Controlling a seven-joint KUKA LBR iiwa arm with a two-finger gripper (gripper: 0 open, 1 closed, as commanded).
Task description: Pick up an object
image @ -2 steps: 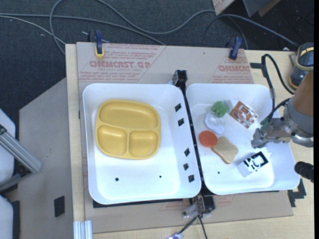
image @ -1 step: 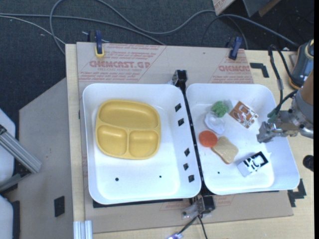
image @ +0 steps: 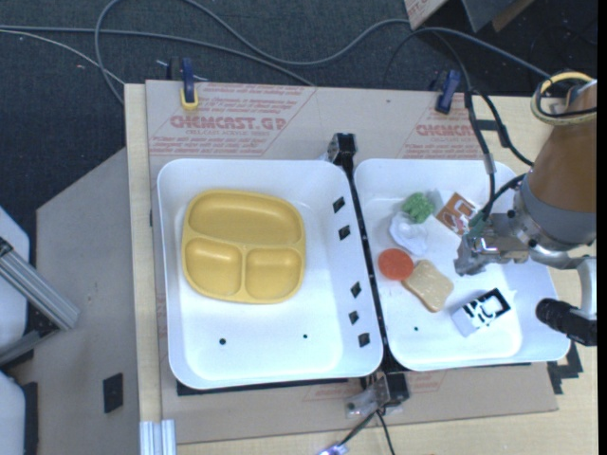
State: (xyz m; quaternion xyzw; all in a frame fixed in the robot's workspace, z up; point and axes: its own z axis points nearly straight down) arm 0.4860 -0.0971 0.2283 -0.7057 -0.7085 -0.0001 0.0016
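Pickable items all sit in the right bin point(image: 541, 349): orange-red round piece point(image: 395, 264) near the bin's left wall, tan bread-like slice point(image: 430, 284) touching it on the right, green leafy piece point(image: 416, 206) on a white wad point(image: 410, 234) toward the far edge, a small brown-and-white packet point(image: 456, 212) beside that, and a white block with black marks point(image: 483, 311) near the front edge. I see the jaws point(image: 477, 250) low over the bin's middle, between packet and block. I cannot tell how far open they are; nothing visibly gripped. Left bin point(image: 171, 254) carries 1 yellow 3-compartment tray point(image: 244, 245), toward the desk's point(image: 237, 112) far-left corner.
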